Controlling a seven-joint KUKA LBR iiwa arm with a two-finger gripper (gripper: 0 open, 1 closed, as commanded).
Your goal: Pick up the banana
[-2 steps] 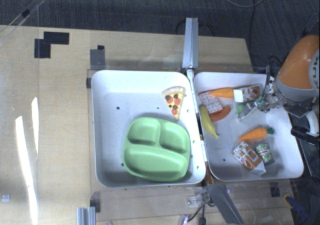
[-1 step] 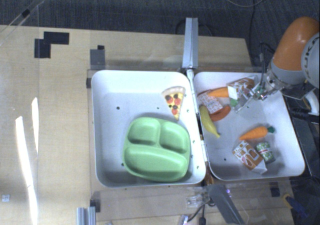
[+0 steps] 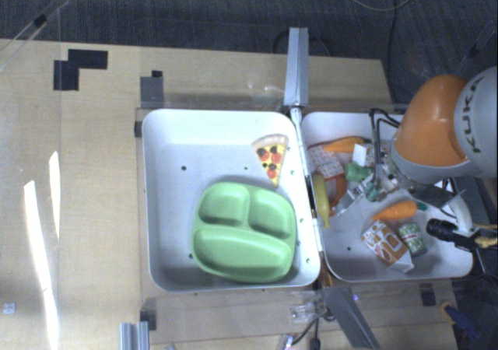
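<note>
Banana point(image 3: 320, 201): a slim, smooth yellow curve with a dark tip, lying along the left wall of the right bin point(image 3: 389, 269), just past the divider from the green tray point(image 3: 246, 232). That glossy, three-compartment plastic tray sits in the left bin point(image 3: 167, 185) with a toy pizza slice point(image 3: 271, 157) above it. Beside the banana lie a carrot point(image 3: 399, 211), crinkled packets point(image 3: 386, 243) and a small can point(image 3: 413, 240). The pincer point(image 3: 372, 185) hangs among them; I cannot tell its state.

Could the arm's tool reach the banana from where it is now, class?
Probably yes, though awkwardly. The banana lies exposed from above in the right bin, close to the tool. But it sits tight against the dividing wall, with a food packet crowding its other side.
</note>
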